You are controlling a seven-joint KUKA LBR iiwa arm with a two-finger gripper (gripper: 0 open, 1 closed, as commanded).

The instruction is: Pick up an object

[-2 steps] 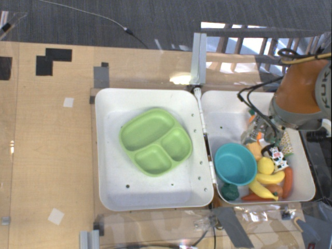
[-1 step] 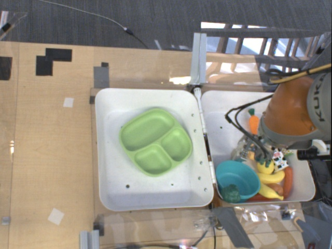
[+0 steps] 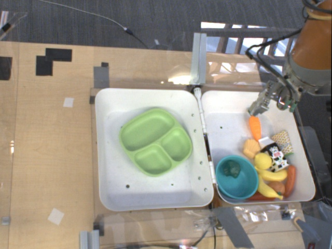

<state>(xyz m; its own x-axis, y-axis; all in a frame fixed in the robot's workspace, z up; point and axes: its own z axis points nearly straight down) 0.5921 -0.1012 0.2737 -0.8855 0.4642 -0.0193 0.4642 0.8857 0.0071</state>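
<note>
My gripper (image 3: 272, 107) hangs over the far part of the right bin (image 3: 228, 108), open, with nothing between its fingers. Its left finger (image 3: 258, 107) ends just above and beyond a small orange carrot (image 3: 254, 127). Nearer in that bin lie a pile of toys: an orange-yellow piece (image 3: 251, 148), a lemon (image 3: 263, 161), a banana (image 3: 272, 183), a black and white figure (image 3: 278, 157), a tan waffle piece (image 3: 282, 138) and a red item (image 3: 290, 178). A blue bowl (image 3: 236, 177) holds a dark green lump (image 3: 233, 169).
The left bin (image 3: 111, 191) carries a green divided plate (image 3: 155, 140) near its middle. A ridge (image 3: 203, 139) separates the two bins. Metal brackets (image 3: 198, 56) stand behind the bins, and the arm's cables (image 3: 264, 48) loop above the right bin's far edge.
</note>
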